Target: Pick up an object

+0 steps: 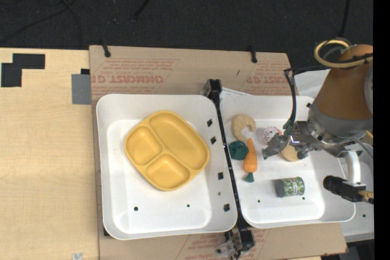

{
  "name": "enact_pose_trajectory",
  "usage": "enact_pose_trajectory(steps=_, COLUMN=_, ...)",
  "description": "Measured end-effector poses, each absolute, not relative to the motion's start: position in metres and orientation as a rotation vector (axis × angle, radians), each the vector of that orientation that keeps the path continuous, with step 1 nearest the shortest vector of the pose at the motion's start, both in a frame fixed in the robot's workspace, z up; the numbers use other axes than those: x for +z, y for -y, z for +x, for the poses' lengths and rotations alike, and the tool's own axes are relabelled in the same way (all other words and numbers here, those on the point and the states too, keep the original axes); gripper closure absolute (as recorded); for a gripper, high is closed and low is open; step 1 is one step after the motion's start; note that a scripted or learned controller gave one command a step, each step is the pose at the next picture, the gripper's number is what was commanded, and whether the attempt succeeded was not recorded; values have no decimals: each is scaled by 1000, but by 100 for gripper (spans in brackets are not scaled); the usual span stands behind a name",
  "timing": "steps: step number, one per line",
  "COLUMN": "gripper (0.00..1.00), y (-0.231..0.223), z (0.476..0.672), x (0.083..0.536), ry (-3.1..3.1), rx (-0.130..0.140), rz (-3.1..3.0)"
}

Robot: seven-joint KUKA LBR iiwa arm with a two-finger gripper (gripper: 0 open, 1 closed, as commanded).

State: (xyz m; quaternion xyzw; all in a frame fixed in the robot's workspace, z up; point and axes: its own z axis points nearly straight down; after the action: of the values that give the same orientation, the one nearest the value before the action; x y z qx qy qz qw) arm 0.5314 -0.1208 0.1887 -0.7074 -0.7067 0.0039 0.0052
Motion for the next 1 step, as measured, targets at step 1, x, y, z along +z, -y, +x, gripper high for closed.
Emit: enact_pose_trajectory(steps=1, gripper=0, y=121, z=534, x=194, ry=2221, rx=2, rz=-2220)
